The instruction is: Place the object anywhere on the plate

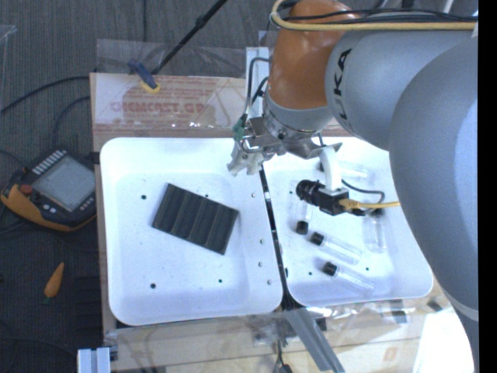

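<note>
A dark ribbed rectangular plate [194,218] lies flat and slightly turned in the left bin [124,286]. Several small clear vials with black caps lie in the right bin [404,282]: one cap [301,227], a second vial [334,244] and a third [345,275]. My gripper [245,158] hangs below the orange band, over the far end of the divider between the two bins. It is up and to the right of the plate and apart from the vials. Nothing shows clearly in its grasp.
A black fitting with a yellow cable [326,196] sits at the far side of the right bin. The grey arm covers the right of the view. A cardboard sheet [163,103] lies behind the bins and a teach pendant [54,189] to the left.
</note>
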Robot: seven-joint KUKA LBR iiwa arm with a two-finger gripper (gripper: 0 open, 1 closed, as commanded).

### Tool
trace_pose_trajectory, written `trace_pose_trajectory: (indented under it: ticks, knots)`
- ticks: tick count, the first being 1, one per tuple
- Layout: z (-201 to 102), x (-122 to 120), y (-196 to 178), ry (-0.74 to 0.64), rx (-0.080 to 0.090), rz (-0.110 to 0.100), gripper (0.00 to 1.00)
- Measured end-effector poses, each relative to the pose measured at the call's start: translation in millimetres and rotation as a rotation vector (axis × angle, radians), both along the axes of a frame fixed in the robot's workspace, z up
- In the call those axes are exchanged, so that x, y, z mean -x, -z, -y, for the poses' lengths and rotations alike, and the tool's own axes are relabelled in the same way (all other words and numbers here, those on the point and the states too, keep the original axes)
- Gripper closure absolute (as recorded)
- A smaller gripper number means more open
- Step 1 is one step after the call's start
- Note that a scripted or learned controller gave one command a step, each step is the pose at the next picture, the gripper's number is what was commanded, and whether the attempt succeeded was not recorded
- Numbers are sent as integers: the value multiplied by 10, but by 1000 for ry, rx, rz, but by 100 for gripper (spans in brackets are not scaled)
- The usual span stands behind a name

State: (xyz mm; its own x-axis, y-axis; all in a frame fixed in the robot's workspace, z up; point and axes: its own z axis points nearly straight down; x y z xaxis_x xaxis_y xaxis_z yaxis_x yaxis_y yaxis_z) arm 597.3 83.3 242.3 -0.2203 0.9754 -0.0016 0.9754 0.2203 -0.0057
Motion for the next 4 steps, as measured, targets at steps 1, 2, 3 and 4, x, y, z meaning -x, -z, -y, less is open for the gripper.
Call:
trace_pose_trajectory:
  ticks: [1,2,3,4]
  knots:
    - [-815,-521,629,-275,-1,-1,100]
    - [-1175,-716,298,-608,-3,4,100]
    - [-1475,324,-351,-588,-4,0,100]
    - [-1342,553,-106,-1554,-10,0,100]
